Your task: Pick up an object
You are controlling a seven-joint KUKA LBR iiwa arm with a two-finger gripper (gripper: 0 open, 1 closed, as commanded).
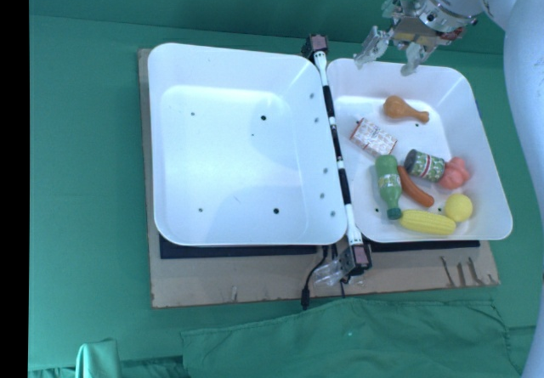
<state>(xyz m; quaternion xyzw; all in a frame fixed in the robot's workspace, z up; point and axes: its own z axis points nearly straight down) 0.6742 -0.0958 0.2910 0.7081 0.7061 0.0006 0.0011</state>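
White plastic forms the two shallow bins on the green worktop (85, 198): the left bin (212, 62) and the right bin (484, 147), which holds all the candidate objects. The end effector (393, 52) hangs above the far rim of the right bin with its fingers (369, 47) spread apart and nothing between them, so the task appears to be at its start: no object is grasped or lifted, and the approach, closure and lift all remain. Lying in the right bin are a brown drumstick (405, 109), a small packet with red-and-white print (373, 136), a green bottle (388, 186), a dark can with a green label (424, 165), an orange sausage (416, 187), a pink item (457, 172), a yellow lemon (459, 207) and a corn cob (427, 222). The drumstick lies nearest the end effector and apart from the others; the rest crowd the near right corner, several touching. The printing on the packet, bottle and can is too small to read, and no brand can be made out.
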